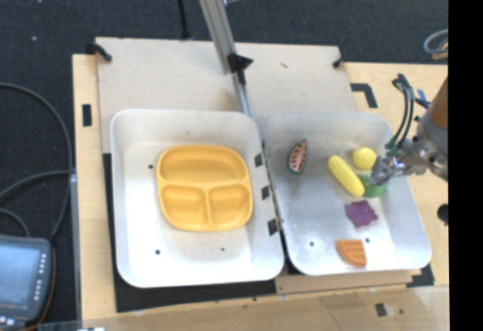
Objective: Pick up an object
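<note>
Claw low over the right bin's far edge, toy food just beside it.

Camera view: the claw [386,168] hangs at the right bin [317,246] near its right wall; whether it stands wide or narrow cannot be told. A green piece [374,188] lies right under its tip, apparently touching. The yellow corn [346,176] lies just left of the claw, long axis slanting from upper left to lower right; a yellow ball [364,158] sits above it. Likely the nearest pick is the green piece.

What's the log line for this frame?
gripper: right bin, at corn end | grasp: unconfirmed | tray: left bin
</note>
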### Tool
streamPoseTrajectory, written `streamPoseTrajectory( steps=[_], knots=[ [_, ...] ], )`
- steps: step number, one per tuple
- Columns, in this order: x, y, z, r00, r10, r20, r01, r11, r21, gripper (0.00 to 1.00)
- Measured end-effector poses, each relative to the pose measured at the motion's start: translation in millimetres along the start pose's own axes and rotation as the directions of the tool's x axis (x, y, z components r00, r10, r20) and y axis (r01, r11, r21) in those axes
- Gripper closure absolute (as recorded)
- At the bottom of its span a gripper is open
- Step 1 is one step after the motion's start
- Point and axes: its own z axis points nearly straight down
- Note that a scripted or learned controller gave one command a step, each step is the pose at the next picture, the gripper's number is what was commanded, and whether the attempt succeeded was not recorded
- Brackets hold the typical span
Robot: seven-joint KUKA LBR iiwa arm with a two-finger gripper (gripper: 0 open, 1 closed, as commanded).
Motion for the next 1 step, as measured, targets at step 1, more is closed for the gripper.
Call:
streamPoseTrajectory(
  steps=[1],
  knots=[
    [56.7,10.8,3.6,1.000,-0.004,-0.004,0.004,1.000,0.004,1.00]
  ],
)
